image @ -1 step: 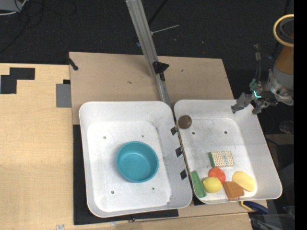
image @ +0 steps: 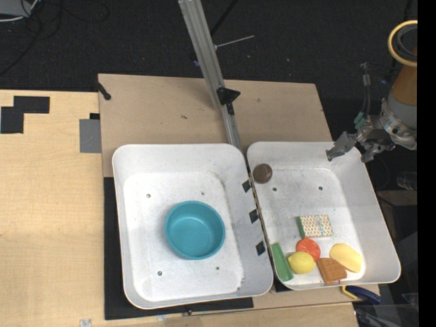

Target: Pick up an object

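gripper (image: 354, 146) hanging over right bin's (image: 361, 182) far right corner, fingers spread, gripping nothing | left bin (image: 136, 176): one teal bowl (image: 195, 229) sitting | right bin: seven objects lying — brown ball (image: 262, 174), patterned sponge (image: 315, 225), red ball (image: 308, 247), lemon (image: 301, 262), yellow piece (image: 345, 256), orange block (image: 332, 270), green stick (image: 281, 261)

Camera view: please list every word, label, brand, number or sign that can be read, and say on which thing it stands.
No readable text, number or brand stands anywhere.
The patterned square pad in the right bin bears small dots or marks, too small and blurred to read as letters.
The blue bowl, the left bin and the pincer carry no visible writing.
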Motion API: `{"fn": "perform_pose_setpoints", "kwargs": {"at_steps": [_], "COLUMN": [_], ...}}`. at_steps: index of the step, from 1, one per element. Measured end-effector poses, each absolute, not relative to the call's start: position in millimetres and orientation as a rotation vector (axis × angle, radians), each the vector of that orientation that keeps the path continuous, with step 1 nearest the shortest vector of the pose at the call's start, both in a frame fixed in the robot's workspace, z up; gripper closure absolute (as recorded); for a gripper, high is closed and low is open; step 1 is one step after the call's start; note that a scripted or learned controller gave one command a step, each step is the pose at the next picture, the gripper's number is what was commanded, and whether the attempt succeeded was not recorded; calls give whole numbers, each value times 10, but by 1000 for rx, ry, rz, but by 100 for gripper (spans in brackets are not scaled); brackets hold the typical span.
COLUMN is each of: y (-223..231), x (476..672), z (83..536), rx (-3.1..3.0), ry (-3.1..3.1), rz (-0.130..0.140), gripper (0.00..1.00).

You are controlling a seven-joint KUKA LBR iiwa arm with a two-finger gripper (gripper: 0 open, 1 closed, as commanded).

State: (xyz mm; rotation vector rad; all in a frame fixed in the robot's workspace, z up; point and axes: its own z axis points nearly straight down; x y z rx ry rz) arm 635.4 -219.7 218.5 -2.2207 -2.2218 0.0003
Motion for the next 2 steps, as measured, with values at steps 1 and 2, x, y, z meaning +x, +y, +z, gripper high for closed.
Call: {"fn": "perform_pose_setpoints", "kwargs": {"at_steps": [1, 2], "y": [-2160, -2177], "x": [6365, 6289], "z": [1555, 945], "rx": [-2217, -2217], "ry": [-2219, -2218], "rz": [4, 5], "gripper": [0, 0]}}
